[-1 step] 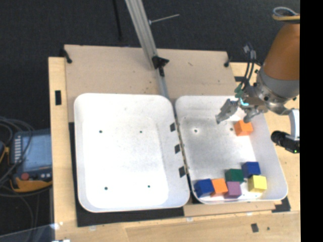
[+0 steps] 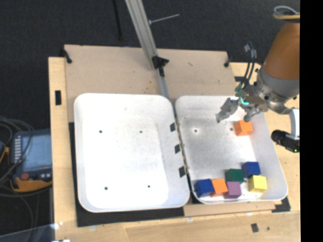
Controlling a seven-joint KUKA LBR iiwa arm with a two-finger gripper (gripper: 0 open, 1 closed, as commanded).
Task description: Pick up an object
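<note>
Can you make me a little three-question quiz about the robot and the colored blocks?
1. True or false: the left bin holds the blocks.
2. Which block lies apart from the others, nearest the hand? A) yellow B) orange C) purple
3. Fill in: the blue block at the right bin's front edge sits next to an ______ block.

Key:
1. False; the blocks are in the right bin.
2. B, the lone orange block.
3. Orange; that orange block sits in the cluster.
</note>
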